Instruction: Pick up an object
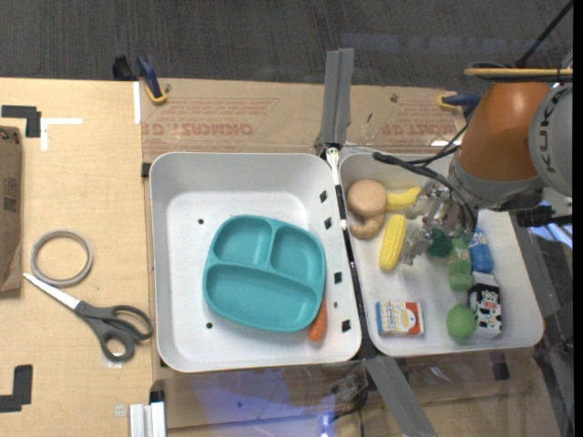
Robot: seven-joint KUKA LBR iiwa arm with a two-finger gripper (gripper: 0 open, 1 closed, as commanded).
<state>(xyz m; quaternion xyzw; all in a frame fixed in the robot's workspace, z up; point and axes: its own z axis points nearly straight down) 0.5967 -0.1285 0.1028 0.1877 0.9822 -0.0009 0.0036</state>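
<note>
A smooth teal divided plate (264, 274) fills the left bin (173, 244). In the right bin (524, 330), the metal gripper (435, 233) hovers beside bumpy yellow corn (393, 241), near something green, perhaps a block (458, 264); finger state unclear.

Grey arm (556, 144), orange band (499, 130), black cables, metal wrist.
</note>
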